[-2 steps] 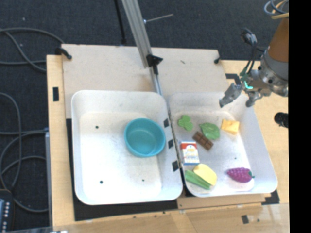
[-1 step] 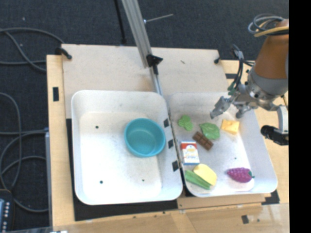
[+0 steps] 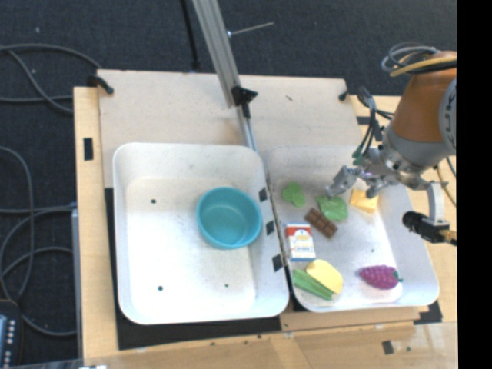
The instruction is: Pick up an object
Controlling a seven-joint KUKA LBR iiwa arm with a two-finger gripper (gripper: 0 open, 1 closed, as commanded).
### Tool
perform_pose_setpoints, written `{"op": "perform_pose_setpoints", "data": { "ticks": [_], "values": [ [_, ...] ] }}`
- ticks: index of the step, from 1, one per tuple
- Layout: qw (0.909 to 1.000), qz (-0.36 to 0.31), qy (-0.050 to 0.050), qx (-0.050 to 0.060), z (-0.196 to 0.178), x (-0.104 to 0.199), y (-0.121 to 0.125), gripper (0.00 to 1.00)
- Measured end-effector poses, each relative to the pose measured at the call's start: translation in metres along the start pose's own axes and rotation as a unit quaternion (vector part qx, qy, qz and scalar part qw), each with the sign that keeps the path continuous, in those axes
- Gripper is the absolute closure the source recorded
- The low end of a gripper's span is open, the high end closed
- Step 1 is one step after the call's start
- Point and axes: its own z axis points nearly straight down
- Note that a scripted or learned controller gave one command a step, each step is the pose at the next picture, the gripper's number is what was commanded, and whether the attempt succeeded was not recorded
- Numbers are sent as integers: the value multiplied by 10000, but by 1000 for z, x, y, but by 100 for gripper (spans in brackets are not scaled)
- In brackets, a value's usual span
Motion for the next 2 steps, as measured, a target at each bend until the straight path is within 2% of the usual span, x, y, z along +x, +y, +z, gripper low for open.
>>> {"op": "perform_pose_setpoints", "data": {
  "ticks": [1, 2],
  "values": [
    [10000, 6, -2, 2, 54, -8, 7, 0],
    [10000, 20, 1, -40, 39, -8, 9, 100]
  ]
}}
